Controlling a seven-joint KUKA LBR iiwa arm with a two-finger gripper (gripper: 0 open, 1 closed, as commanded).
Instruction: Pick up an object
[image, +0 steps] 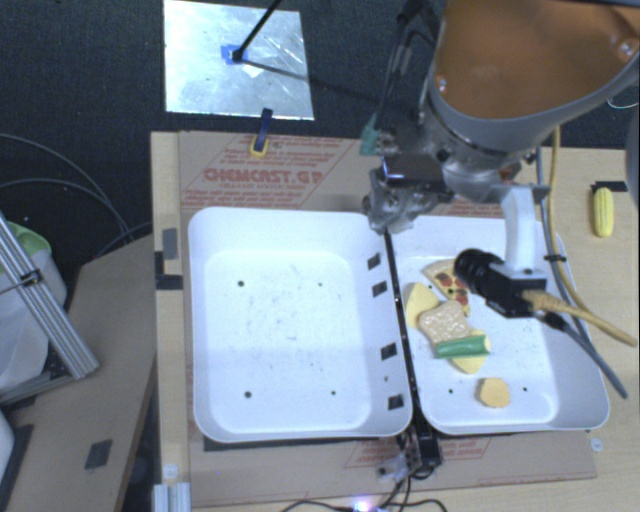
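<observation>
Gripper (398, 210) poised at the back edge of the bench where the two bins meet, fingers impossible to make out. Small heap of toy food (447, 320) in the right bin (570, 400), with a green piece (462, 347) and a yellow lump (493, 393) nearby.

The left bin (275, 330) is lying open to approach, while the arm (500, 110) is looming at twelve o'clock over the right bin (560, 400), crowding its clustered food pieces (455, 325).
</observation>
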